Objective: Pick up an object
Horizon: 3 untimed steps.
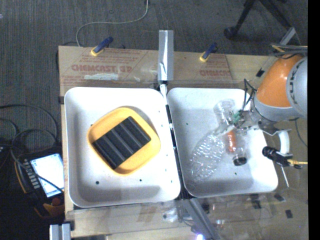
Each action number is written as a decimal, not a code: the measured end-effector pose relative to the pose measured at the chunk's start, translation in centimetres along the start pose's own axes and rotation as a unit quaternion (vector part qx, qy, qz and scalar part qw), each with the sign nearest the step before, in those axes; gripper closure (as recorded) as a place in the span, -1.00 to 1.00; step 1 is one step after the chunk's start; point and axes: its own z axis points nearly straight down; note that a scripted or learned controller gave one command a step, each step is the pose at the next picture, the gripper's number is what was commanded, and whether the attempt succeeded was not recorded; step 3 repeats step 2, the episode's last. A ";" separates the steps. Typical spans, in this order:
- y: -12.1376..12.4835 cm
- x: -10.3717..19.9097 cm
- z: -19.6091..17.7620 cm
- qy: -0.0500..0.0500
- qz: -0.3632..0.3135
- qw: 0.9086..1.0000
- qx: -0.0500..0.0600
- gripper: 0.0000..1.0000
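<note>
Spanning the bench [75, 66] side by side are two shallow white bins, divided by a metal rail at the centre.

Item 1, left bin [80, 184]: holds one yellow tray-like object with a black ribbed insert [124, 140], lying flat and turned at a slant, near the bin's middle, slightly toward its back edge.

Item 2, right bin [260, 181]: holds a clear plastic bottle [212, 146], lying on its side at a diagonal, its dimpled body toward the front-left corner and its neck pointing toward the back-right. A small orange-and-black piece [233, 145] lies just beside the bottle's upper part; its nature is too unclear to tell.

Item 3, arm [287, 89]: grey with orange band, entering over the right bin's right edge.

Item 4, gripper [239, 120]: positioned over the bottle's neck end, near the bin's right side. Whether it is open, closed or holding anything cannot be told.

Item 5, two yellow-and-blue clamps [101, 46], at the bench's back edge.
</note>
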 end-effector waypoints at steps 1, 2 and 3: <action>0.1 0.2 -0.9 0.001 -0.001 1.000 -0.001 1.00; 2.6 4.8 -9.1 -0.002 0.075 0.997 0.002 1.00; 2.6 4.8 -9.1 -0.002 0.075 0.997 0.002 1.00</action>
